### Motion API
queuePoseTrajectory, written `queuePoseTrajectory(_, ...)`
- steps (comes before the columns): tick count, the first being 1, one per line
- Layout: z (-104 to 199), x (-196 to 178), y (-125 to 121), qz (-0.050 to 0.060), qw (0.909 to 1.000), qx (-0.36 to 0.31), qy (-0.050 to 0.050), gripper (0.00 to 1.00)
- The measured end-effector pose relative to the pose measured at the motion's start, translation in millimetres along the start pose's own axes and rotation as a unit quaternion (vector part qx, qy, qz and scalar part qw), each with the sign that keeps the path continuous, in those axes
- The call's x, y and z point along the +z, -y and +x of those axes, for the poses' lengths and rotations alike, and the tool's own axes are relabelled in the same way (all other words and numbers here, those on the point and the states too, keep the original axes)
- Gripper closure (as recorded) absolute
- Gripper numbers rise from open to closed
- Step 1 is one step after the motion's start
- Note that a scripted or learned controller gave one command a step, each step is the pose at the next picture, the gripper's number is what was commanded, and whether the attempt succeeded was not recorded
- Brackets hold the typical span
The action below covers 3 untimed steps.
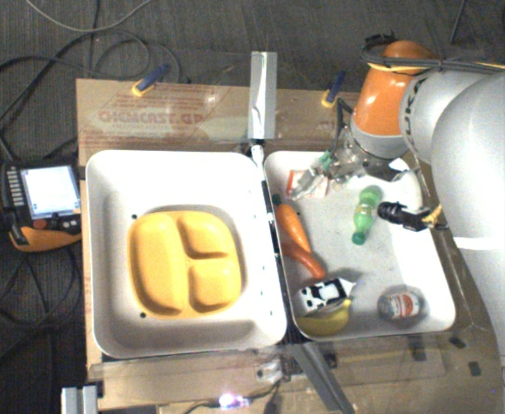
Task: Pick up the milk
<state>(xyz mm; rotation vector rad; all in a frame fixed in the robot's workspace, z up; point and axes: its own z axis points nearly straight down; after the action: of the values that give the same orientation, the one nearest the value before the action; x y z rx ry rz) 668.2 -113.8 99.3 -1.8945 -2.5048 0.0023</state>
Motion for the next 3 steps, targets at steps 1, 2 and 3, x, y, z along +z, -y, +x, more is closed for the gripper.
queuePoseTrajectory(1,1,-9,-1,0.000,1.0000,-0.001,0.000,1.00)
queuePoseTrajectory(2,-8,-33,56,0.000,0.9965,0.084,0.000,1.00)
queuePoseTrajectory(3,-8,-33,56,0.000,0.9964,0.084,-0.001,0.00)
